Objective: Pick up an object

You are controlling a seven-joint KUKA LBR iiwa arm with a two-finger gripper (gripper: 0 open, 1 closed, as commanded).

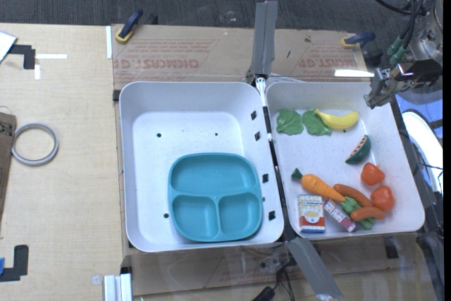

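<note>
Hovering at the far right corner of the right bin [412,173], the hand [378,91] carries nothing I can see, its spread hard to tell; just inside that corner lies the banana [337,119], likeliest pick.

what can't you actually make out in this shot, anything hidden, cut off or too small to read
- Hand, camera view: small and dark at the right bin's far corner; open or shut cannot be told.
- Arm, camera view: cut off by the right edge.
- Small box, camera view: print too small to read.
- Pile by the carrot, camera view: pieces overlap, so the lower ones are partly hidden.
- Tape roll, camera view: near the left edge, beside a brown thing that edge cuts off.
</note>
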